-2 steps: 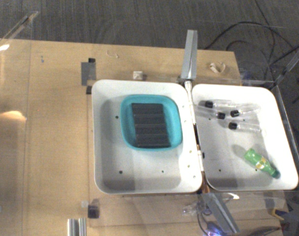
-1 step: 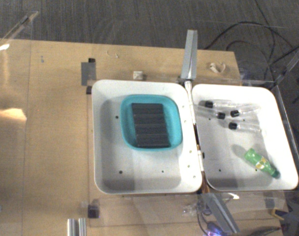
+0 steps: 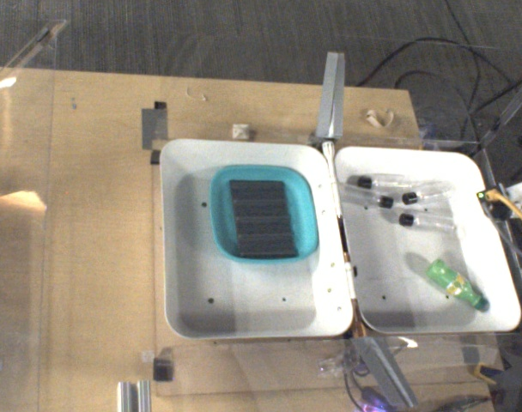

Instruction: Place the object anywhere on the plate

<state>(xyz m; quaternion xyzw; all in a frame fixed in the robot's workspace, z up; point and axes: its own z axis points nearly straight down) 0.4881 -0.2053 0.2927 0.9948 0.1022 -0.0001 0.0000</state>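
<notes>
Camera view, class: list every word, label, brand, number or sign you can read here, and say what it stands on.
No text can be read anywhere.
Green bottle in the right bin: its yellow patch may be a label, too small and blurred to read.
Teal plate, dark ridged block, clear tubes: no markings visible.

- 2 white bins, side by side: left bin (image 3: 179, 256), right bin (image 3: 467, 166).
- 1 teal plate (image 3: 306, 221) in left bin, w/ 1 dark ribbed block (image 3: 261, 219) on it.
- 1 green bottle (image 3: 456, 283) in right bin.
- Clear tubes (image 3: 398, 197) w/ black caps, right bin, up-left of bottle: approx 4 caps, exact no. unclear.
</notes>
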